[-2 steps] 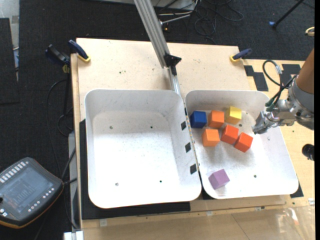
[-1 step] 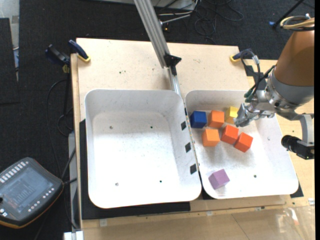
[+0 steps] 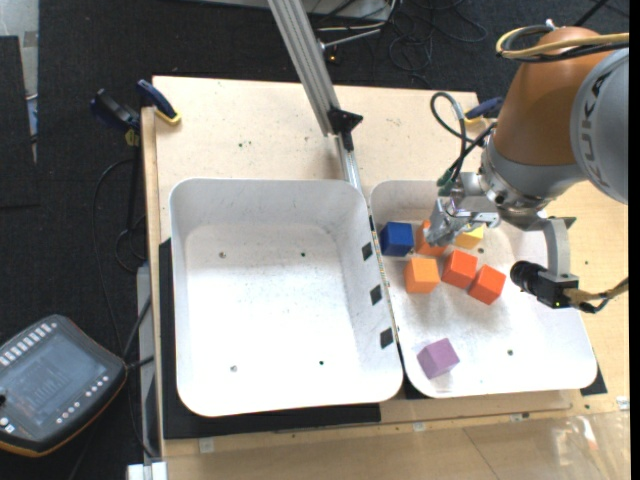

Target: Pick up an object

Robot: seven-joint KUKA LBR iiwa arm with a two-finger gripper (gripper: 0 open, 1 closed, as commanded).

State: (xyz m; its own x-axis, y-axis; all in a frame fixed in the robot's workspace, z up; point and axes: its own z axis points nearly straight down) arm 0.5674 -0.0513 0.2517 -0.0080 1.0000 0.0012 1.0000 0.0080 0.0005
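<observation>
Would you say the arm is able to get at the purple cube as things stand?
Probably yes: the purple cube sits alone on the right bin's floor, apart from the orange cubes, with nothing over it, and the claw hangs in that same bin.

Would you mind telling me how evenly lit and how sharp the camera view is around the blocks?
Camera view: even, soft light; both white bins read bright without harsh glare. The purple block and blue block are fairly sharp, with faint shadows. The gripper sits in the arm's shade, its details hard to make out.
</observation>
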